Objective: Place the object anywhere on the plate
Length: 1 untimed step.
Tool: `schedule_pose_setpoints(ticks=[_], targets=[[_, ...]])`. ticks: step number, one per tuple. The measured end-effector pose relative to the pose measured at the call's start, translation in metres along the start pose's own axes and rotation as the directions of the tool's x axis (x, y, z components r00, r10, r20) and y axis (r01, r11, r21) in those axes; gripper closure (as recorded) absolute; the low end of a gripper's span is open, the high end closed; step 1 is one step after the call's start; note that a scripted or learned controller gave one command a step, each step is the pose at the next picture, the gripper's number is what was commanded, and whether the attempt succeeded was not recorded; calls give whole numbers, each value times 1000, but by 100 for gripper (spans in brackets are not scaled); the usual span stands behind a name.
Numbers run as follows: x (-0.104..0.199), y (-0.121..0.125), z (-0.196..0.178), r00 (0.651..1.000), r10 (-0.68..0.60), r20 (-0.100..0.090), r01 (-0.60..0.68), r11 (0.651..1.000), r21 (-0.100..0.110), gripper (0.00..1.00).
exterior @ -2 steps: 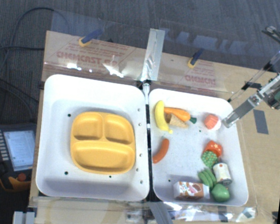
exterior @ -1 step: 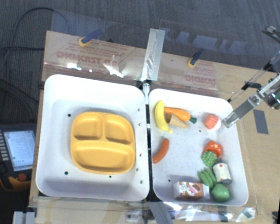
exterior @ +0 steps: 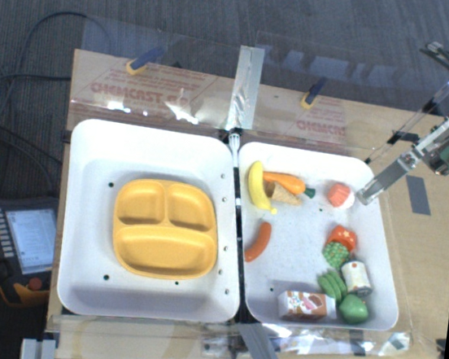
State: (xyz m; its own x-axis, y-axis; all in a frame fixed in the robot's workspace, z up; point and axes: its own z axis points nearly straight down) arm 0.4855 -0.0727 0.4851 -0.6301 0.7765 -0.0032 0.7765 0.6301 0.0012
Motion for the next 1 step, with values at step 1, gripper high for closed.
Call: schedule_pose_setpoints(ticks=[1], targets=[[0, 0, 0, 1000, 0, 0, 0, 1000, 0, 0]])
